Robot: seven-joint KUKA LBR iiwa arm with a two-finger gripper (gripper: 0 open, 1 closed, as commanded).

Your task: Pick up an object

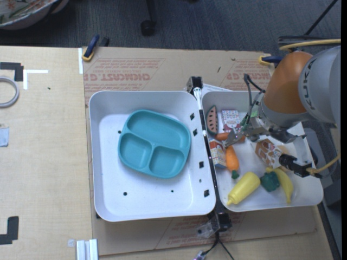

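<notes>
Camera view: gripper [237, 136] low in the right bin [309, 196], fingers too small to tell whether spread or pinching. Carrot [232, 158] just below it, watermelon slice [212, 119] up-left, yellow bottle [243, 188] further below. Teal tray [154, 143] sits well left in the left bin [108, 194].

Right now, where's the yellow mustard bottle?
The yellow mustard bottle lies in the right bin near its front edge, just below the carrot and left of the green toy.

Slanted overhead view of both bins [97, 161]
</notes>
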